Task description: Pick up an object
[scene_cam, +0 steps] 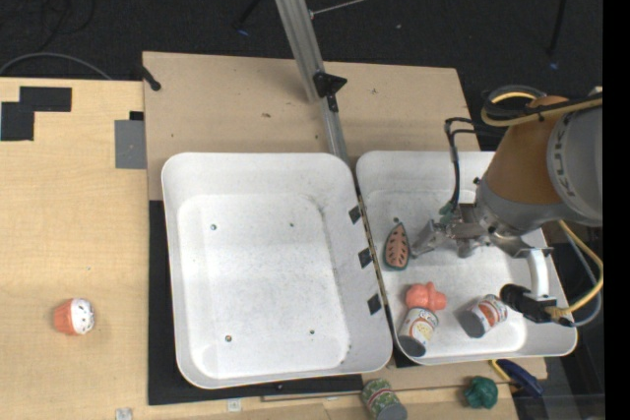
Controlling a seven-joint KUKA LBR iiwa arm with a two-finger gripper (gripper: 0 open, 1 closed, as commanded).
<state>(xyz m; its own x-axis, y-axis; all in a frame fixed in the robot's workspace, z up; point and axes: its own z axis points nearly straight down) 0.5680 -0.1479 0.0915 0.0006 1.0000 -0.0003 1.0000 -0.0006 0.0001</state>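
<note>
Pincer [425, 241] hangs low in the right bin [394, 174], fingers parted and holding nothing, just beside a small brown-and-orange toy [396, 246] by the divider. That toy looks light, stiff, smooth; grip across its narrow sides.

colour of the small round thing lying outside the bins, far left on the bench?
Orange-red on top with a white face, the round toy; seen in the camera view.

Even overhead light, white bins [258, 174] bright, floor dark, soft shadows, slightly grainy focus.
</note>
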